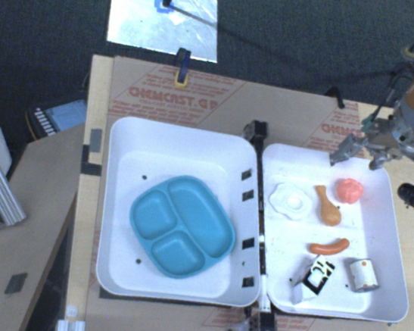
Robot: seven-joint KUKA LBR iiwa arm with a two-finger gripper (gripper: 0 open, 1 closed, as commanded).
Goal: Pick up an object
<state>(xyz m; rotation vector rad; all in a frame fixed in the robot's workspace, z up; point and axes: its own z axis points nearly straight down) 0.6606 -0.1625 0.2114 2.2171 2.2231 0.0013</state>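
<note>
Nearest you, along the right bin's [397,281] front edge, lie a can [364,274] and a black-and-white box [318,276]. Farther back: sausage [328,246], drumstick [327,205], fried egg [291,202], pink ball [349,190]. Above the far edge, your gripper [361,157] hangs spread wide, holding nothing.

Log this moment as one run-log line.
phase: approach | gripper: open, above right bin's far edge, holding nothing | nearest: pink ball | other items: fried egg, drumstick, sausage, can | left bin: blue tray
</note>
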